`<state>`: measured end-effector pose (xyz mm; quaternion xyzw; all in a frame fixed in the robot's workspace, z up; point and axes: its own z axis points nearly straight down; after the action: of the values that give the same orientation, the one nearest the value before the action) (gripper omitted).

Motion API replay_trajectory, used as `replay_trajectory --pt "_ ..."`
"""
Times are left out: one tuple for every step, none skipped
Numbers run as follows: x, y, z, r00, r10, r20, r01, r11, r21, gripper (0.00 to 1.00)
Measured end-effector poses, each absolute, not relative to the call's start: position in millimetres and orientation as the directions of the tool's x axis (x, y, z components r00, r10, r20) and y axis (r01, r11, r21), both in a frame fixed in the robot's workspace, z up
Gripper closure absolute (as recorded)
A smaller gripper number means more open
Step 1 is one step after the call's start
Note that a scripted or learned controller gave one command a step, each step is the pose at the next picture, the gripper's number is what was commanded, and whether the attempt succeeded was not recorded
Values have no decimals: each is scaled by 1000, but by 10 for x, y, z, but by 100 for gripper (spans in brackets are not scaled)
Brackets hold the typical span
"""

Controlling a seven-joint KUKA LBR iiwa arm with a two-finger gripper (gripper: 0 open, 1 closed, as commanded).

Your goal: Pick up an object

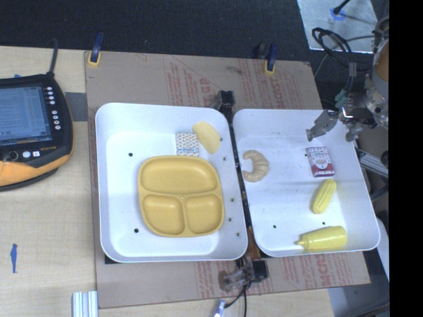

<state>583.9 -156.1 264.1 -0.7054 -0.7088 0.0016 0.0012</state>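
Nearest the camera, in the right bin (370, 240), a yellow squeeze bottle (324, 239) lies on its side along the front wall, nozzle pointing left. Just behind it sits a small corn cob (323, 196), tilted, and further back a red and white box (320, 162) lies flat. A croissant (255, 166) rests near the bin's left wall. In the left bin (109, 177) a yellow divided tray (180, 195) takes up most of the floor, with a patterned packet (187, 144) and a pale yellow block (207, 137) behind it.

At the far right corner the gripper (323, 125) hovers above the right bin, its fingers spread and holding nothing. The box is the closest candidate, just in front of it. To do this well, I would centre the fingers over the box's narrow sides, descend straight, and close only once both fingers straddle it; a flat box can slide away if clipped off-centre.
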Motion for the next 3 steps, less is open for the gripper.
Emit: replay_trajectory --pt "6128 -2104 1593 -4 1000 -2 1000 4 -7 0" --pt "6209 -2112 1322 -8 1000 -1 1000 8 -7 0" --pt "5882 -2118 1381 -6 1000 -2 1000 6 -5 0"
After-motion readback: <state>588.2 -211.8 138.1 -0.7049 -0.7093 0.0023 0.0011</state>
